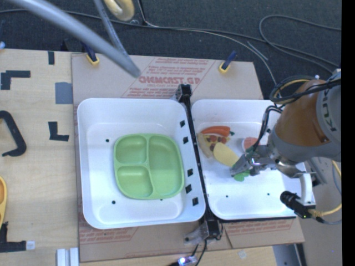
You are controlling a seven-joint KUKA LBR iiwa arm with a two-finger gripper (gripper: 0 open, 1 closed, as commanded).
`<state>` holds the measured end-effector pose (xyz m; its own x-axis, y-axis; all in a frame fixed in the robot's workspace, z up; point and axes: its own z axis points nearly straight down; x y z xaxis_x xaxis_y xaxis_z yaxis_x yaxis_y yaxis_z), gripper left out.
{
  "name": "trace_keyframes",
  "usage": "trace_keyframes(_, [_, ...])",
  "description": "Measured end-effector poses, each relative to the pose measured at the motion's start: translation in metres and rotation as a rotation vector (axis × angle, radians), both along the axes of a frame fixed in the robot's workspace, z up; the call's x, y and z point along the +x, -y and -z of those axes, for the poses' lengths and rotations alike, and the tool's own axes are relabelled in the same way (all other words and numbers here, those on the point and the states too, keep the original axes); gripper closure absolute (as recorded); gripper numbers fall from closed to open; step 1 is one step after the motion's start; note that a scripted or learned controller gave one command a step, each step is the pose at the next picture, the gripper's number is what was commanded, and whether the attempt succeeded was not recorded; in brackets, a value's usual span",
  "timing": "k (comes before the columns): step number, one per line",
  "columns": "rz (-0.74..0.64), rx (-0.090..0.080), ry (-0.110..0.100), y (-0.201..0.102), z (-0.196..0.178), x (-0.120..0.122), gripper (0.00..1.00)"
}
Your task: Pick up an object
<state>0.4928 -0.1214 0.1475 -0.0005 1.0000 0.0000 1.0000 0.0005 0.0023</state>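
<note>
In the right bin (244, 204) lie several small toy foods: a red-orange piece (215, 131), a yellow piece (224, 155) over a pizza-like slice (209, 144), a pink-red piece (250, 143) and a small green piece (241, 176). My gripper (248, 165) reaches in from the right, low over the bin, between the yellow piece and the green piece. Its tips are next to the yellow piece's right end. I see nothing clearly between the fingers.
The left bin (94, 148) holds a green divided plate (148, 166). A black divider (191, 148) runs between the bins. The arm's grey and orange body (302, 126) overhangs the right bin's right side. Cables lie behind the bench.
</note>
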Motion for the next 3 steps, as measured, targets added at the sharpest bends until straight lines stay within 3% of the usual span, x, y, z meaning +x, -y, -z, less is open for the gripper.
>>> trace_keyframes(2, [-0.001,-0.001,0.003,-0.004,-0.095,0.002,1.00])
trace_keyframes(3, [-0.005,0.001,-0.003,-0.048,-0.097,0.017,1.00])
